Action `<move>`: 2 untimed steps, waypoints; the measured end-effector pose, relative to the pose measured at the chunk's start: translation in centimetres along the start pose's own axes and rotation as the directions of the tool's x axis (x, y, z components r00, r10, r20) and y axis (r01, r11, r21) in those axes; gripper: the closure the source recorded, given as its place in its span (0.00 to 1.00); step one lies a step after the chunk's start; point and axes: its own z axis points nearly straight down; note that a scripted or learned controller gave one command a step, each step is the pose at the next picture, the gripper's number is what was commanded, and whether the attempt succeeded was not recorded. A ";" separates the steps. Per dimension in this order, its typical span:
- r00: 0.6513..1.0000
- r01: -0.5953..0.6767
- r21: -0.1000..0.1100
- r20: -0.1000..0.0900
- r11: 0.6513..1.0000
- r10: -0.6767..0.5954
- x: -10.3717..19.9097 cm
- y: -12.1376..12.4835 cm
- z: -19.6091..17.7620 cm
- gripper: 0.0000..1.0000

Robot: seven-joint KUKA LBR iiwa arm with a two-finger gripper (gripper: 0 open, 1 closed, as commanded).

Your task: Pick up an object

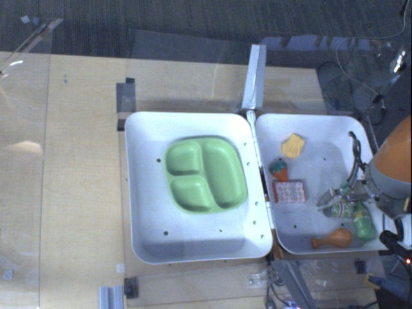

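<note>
My gripper (335, 203) is low in the right bin (318, 129), near its right wall, with the arm's orange band (396, 156) above it. It hangs just above and left of a green toy (364, 228) and an orange pear-shaped toy (335, 239) at the bin's front edge. A red patterned block (289, 192) lies to its left. Further left is a small orange and green toy (278, 168), and a yellow wedge (293, 145) sits toward the back. Nothing shows as lifted.
The left bin (148, 237) holds a green divided plate (207, 174) in its middle. A grey upright post (253, 76) stands behind the seam between the bins. Cables (360, 76) lie on the bench at the back right.
</note>
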 end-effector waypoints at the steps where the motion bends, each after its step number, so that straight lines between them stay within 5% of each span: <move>1: 1.000 0.000 -0.008 0.002 1.000 0.000 0.0 0.3 -1.2 1.00; 2: 0.987 -0.159 0.012 0.004 0.987 0.159 5.8 1.0 -8.5 1.00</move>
